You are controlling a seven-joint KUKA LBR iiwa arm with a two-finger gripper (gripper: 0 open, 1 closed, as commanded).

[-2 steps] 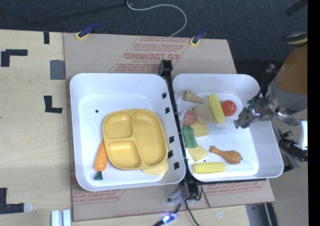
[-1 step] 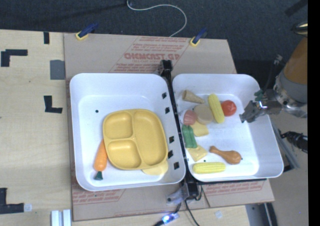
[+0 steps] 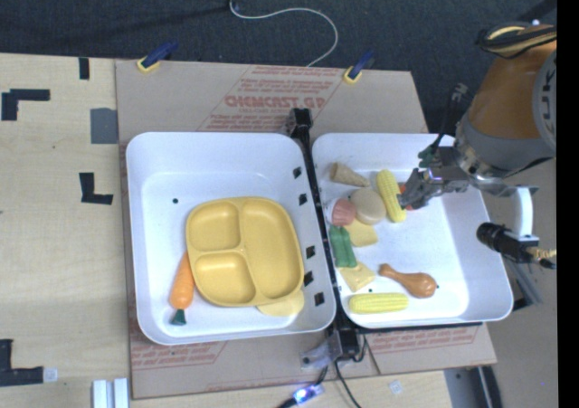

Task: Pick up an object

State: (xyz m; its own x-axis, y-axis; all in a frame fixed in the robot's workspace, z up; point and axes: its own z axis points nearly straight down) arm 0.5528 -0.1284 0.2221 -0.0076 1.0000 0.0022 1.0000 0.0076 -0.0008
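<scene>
My gripper (image 3: 416,191) hangs low over the right bin (image 3: 470,243), coming in from the right. It sits just right of a yellow corn cob (image 3: 390,195) lying lengthwise near the bin's back; whether it touches the cob is unclear. Left of the cob lie a beige round piece (image 3: 368,205), a pink piece (image 3: 344,212), a tan wedge (image 3: 346,175), a green piece (image 3: 341,246) and a pale yellow block (image 3: 363,234). Toward the front are a brown drumstick (image 3: 409,280), a second corn cob (image 3: 378,303) and a yellow wedge (image 3: 355,277).
The left bin (image 3: 154,171) holds a yellow divided plate (image 3: 244,248), an orange carrot (image 3: 182,284) at its left and a yellow piece (image 3: 280,307) tucked under its front edge. A black divider (image 3: 312,207) joins the bins. The right bin's right half is bare white floor.
</scene>
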